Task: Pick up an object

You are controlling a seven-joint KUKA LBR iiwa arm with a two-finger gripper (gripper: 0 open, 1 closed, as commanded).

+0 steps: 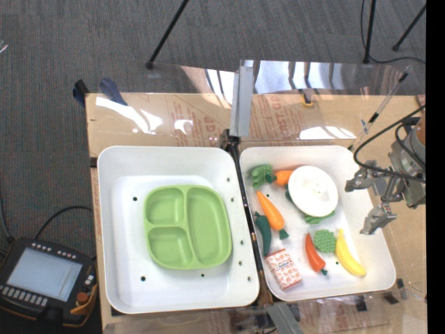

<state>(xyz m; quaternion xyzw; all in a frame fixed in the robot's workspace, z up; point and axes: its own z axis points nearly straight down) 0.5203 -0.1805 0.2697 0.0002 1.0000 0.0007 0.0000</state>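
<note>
Gripper [368, 204] hangs over right bin's [367, 160] right edge, fingers spread, nothing between them; banana [349, 255] nearest, just below and slightly left, long axis running down-right; red pepper [314, 252] and green ball [325, 240] further left

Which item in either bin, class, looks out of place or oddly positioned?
The white plate in the right bin lies on top of toy food, with something green poking out beneath its lower edge. The green divided tray sits flat in the left bin.
</note>
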